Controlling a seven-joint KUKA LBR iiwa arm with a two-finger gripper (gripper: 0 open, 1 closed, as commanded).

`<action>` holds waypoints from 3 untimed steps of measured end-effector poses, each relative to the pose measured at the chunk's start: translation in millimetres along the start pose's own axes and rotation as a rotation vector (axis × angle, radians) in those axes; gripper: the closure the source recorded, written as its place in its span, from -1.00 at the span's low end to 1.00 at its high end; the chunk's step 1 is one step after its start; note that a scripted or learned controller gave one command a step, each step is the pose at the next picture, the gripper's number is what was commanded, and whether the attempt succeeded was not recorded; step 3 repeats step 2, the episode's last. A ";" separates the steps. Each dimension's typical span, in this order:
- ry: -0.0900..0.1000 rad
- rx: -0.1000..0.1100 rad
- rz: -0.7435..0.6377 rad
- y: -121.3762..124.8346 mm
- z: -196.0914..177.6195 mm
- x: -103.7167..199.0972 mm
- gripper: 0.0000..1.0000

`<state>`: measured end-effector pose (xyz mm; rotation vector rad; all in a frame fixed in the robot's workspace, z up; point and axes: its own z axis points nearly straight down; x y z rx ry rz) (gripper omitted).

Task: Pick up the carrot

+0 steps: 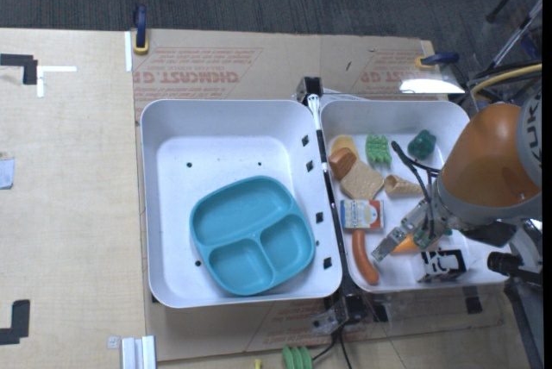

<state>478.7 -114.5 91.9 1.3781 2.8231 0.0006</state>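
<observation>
The carrot point(404, 246) is a small orange piece low in the right bin point(448, 112), near its front wall. My gripper point(414, 245) hangs right over it, reaching in from the right under the orange band of the arm. The carrot pokes out beside the gripper's grey part, and the rest of it is hidden under the wrist. Whether the carrot is gripped cannot be made out.
Around it in the right bin lie a red sausage point(364, 259), a small milk carton point(360, 214), bread pieces point(360, 180), a green ridged item point(377, 149), a teal item point(422, 143) and a cone point(402, 184). The left bin point(164, 186) holds a blue divided plate point(251, 234).
</observation>
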 end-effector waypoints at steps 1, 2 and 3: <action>-0.004 -0.003 0.006 1.5 -9.2 -1.9 1.00; -0.001 -0.001 -0.311 -1.4 -0.3 -2.2 1.00; -0.001 -0.001 -0.311 -1.4 -0.3 -2.2 1.00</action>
